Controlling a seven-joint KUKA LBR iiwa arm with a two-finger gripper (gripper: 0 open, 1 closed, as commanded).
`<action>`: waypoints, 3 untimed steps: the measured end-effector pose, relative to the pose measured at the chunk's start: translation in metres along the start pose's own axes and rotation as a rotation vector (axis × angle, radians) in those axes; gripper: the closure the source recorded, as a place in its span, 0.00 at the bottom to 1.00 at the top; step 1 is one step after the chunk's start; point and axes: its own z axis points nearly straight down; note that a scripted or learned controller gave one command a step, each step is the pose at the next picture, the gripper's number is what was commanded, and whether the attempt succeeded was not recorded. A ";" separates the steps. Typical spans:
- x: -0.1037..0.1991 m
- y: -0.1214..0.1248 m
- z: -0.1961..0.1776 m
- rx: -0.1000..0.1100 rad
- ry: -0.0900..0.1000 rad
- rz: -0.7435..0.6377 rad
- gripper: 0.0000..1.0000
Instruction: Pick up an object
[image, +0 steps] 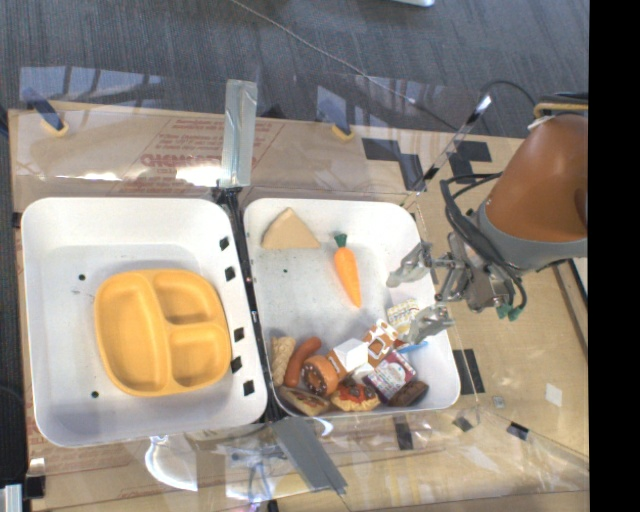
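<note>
My gripper hangs over the right edge of the right bin, fingers spread open with nothing between them. An orange carrot lies in the middle of that bin, to the gripper's left. A tan bread wedge rests near the bin's back left corner. Along the front of the bin sits a heap of several toy foods and packets, just below and left of the lower fingertip.
The left bin holds a yellow divided plate. The arm's orange band and grey wrist reach in from the right, over the bench. Cables run near the right bin's back right corner.
</note>
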 end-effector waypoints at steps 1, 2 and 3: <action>-0.054 0.050 0.079 -0.004 0.005 0.067 0.00; -0.093 0.069 0.150 -0.002 0.005 0.124 0.00; -0.097 0.070 0.136 0.000 -0.003 0.116 1.00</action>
